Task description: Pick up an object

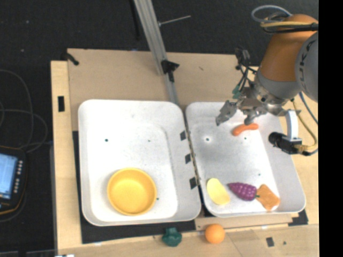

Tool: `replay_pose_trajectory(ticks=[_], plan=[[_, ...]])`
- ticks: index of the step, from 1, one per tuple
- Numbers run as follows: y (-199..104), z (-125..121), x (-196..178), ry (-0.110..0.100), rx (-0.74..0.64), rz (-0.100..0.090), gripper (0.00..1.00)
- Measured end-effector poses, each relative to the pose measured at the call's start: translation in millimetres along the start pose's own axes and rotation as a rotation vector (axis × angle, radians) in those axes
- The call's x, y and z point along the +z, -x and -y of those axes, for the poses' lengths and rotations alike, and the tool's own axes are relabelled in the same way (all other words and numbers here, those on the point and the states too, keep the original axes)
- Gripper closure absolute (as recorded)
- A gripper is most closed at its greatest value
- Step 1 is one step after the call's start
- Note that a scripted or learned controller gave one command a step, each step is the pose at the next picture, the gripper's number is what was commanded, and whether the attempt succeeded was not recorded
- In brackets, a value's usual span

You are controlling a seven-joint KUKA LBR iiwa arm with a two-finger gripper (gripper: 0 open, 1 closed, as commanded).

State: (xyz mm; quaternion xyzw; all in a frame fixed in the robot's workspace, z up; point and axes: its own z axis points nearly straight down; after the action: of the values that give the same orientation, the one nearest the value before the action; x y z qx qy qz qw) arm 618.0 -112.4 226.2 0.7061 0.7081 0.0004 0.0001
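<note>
Pincer (239, 116) above right bin (278, 197), over an orange carrot-like piece (245, 128). Cannot tell whether gripping it. No legible writing.

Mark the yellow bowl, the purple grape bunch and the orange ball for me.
yellow bowl (132, 191): camera view, centre of its inside.
purple grape bunch (242, 190): camera view, middle of the cluster.
orange ball (214, 233): camera view, centre of the ball, on the bench.

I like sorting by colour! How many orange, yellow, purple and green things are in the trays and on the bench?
Orange: 3, a carrot, a block, a ball
Yellow: 2, a bowl, a lemon
Purple: 1, a bunch of grapes
Green: 1, a small toy
Total: 7
</note>
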Motion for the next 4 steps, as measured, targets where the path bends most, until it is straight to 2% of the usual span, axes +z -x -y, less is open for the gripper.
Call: replay_pose_trajectory(ticks=[1,2,3,4], plan=[[0,0,0,0.0,0.001,0.0,0.0],[2,2,63,-0.005,0.003,0.002,0.0],[0,-2,107,-0.005,0.004,0.002,0.0],[1,-2,126,-0.003,0.005,0.003,0.0]])
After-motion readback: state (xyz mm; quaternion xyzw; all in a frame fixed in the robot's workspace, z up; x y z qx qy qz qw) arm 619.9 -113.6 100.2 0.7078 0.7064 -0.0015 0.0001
